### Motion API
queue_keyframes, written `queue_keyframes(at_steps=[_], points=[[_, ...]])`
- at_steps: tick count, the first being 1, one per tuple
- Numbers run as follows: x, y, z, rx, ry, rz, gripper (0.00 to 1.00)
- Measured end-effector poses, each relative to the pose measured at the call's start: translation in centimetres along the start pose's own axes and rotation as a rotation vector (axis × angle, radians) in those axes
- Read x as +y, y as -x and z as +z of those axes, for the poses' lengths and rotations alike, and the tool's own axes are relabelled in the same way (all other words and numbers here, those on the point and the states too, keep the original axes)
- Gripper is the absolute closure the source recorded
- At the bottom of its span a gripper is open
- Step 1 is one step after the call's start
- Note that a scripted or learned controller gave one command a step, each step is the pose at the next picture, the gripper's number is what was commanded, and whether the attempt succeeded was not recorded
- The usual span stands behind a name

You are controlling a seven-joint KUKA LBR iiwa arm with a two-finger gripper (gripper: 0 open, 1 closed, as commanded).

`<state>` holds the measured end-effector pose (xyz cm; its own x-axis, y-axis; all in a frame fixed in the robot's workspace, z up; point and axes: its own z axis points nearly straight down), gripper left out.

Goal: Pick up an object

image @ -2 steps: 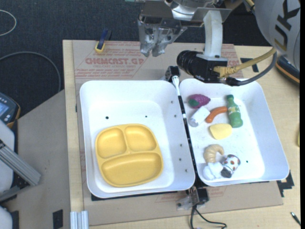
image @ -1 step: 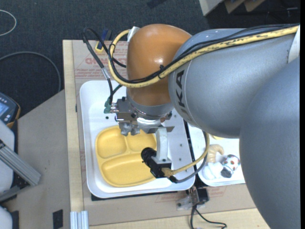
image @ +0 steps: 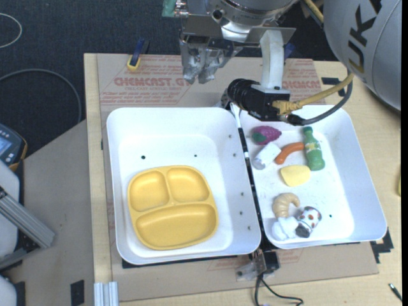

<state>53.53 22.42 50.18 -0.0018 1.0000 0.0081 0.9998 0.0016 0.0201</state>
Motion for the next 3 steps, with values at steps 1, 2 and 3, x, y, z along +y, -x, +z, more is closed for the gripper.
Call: queue_keyframes(at_steps=[1, 2, 3], points=[[-0.1, -0.1, 0.0, -0.007, -0.017, -0.002, 1.0], [-0.1, -0.2, -1.1, -0.006, -0.015, -0.004, 1.0], [-0.1, -0.3, -2.1, -0.006, -0.013, -0.005, 1.0]])
